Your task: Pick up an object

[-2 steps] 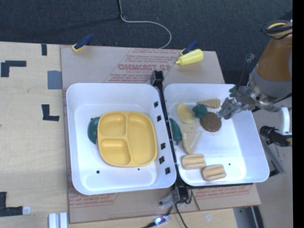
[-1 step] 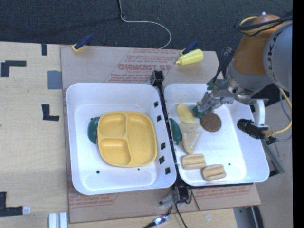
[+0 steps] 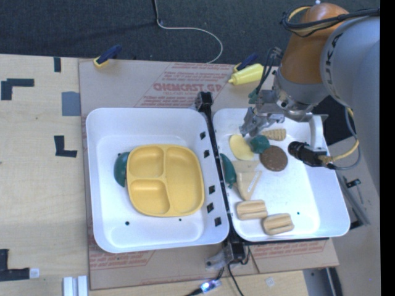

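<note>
We found the pincer point(image 3: 253, 128) lowered into the right bin point(image 3: 321, 217), toward its 11 o'clock corner, just above a teal toy point(image 3: 260, 144) wedged between a pale yellow piece point(image 3: 241, 148) and a brown disc point(image 3: 274, 158). Whether it had closed, we could not tell. We judged this the reach-and-grasp step; next, it needed a firm closing on the toy, then a straight lift.

Red printed lettering is seen on the cardboard point(image 3: 179, 85) behind the bins; it is mirrored and cannot be read reliably.
</note>
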`<action>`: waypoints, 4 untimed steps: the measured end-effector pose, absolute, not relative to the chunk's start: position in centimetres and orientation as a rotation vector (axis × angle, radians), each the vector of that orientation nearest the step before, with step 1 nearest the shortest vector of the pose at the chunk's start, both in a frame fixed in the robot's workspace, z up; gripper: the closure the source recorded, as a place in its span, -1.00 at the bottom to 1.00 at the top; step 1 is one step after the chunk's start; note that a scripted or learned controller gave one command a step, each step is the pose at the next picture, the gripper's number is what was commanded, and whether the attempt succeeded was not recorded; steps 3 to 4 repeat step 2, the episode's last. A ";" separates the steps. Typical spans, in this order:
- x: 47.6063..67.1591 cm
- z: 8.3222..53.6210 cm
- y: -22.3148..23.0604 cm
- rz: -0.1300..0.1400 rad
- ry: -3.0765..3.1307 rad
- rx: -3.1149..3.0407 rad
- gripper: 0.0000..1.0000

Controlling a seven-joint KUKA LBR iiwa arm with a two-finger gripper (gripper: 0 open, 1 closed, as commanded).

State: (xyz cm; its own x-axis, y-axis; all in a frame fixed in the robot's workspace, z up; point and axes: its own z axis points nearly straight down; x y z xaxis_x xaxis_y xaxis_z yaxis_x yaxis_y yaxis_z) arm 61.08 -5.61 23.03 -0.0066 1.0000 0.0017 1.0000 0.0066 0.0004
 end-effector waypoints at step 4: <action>65.8 22.7 -1.3 0.000 -2.224 -2.219 1.00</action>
